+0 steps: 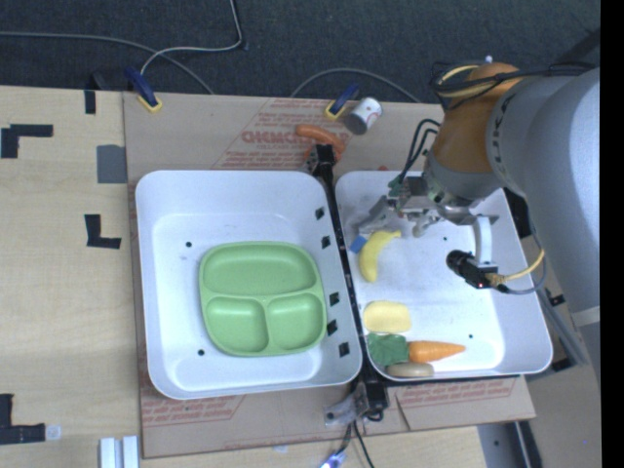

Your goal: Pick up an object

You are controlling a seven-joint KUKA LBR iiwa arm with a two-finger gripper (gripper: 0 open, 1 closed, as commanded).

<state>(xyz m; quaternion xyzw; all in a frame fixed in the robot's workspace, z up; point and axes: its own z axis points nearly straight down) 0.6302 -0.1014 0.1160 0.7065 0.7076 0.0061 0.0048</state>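
Note:
My gripper (390, 224) reaches down into the right bin (507, 330), with its metal fingers (369, 224) spread just above a yellow banana (374, 253). The banana lies on the bin floor near the left wall, apart from the fingers as far as I can see. Nearer the front lie a pale yellow block (386, 316), a green leafy item (387, 347), an orange carrot (436, 352) and a small beige piece (409, 370).
The left bin (166, 213) holds a green divided plate (263, 296). Between the bins runs a black clipped divider (337, 261). Behind the bins, on the cardboard, lie an orange tool (322, 136) and a small silver-and-yellow object (355, 111). A black cable (478, 269) hangs from the wrist.

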